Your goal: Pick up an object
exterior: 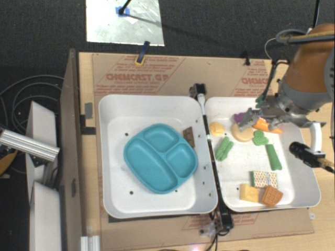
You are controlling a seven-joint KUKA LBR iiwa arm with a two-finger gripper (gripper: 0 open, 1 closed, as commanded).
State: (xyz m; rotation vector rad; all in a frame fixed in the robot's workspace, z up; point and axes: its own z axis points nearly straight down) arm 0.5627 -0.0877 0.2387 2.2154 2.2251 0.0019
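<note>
The right bin holds several toy foods. My gripper hangs low over the bin's upper middle, right above a purple piece and an orange carrot-like piece. A beige round disc lies just below it, with a small green piece to the right. Further off are a yellow piece, a green pea pod, a green cucumber, a patterned block, a yellow wedge and an orange waffle.
The left bin carries a teal divided plate with a small brown piece at its right edge. The arm's grey and orange body looms over the right bin's upper right corner. A black part juts over the right rim.
</note>
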